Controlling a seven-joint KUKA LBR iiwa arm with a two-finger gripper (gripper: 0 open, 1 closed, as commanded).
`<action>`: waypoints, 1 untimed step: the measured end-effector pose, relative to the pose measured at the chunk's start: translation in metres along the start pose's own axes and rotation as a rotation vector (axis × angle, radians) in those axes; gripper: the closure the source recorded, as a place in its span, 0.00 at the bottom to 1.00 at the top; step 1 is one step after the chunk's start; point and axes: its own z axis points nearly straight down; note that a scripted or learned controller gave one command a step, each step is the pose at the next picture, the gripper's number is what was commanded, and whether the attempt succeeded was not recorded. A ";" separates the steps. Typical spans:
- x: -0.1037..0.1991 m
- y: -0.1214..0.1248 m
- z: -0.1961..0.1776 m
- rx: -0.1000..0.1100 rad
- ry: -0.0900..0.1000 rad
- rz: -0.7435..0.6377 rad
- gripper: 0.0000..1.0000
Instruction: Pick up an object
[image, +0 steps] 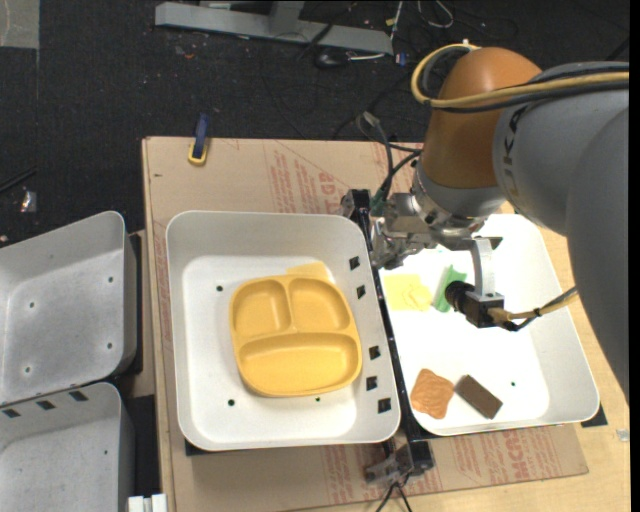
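The one camera looks down on two white bins side by side on a board-topped bench (260, 470).

The left bin (190, 400) holds a yellow tray (296, 335) with three compartments, lying flat near the bin's middle. A pale yellow sheet (312, 270) peeks out from under the tray's far edge.

The right bin (560, 380) holds several small things. A pale yellow square (405, 293) lies near the bin's left wall. Just to its right sits a green piece (450, 285), partly hidden by the arm's hardware. Toward the near edge lie an orange waffle-like piece (433, 393) and, just beside it on the right, a dark brown block (478, 396); the two look close to touching, but I cannot tell whether they do.

The arm (560, 140) comes in from the right, its orange band over the far part of the right bin. The gripper (405, 235) hangs at the bin's far-left corner, above the dividing wall and just beyond the yellow square. Its jaws are buried in dark hardware and cables, so I cannot tell how they stand. A black part (470, 302) with a cable hangs low beside the green piece.

Off the bench's far-left corner lies a blue-and-yellow tool (199, 140). At the left edge stand two more grey trays (60, 300).
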 end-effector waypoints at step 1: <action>0.049 0.016 -0.003 -0.001 0.002 -0.001 1.00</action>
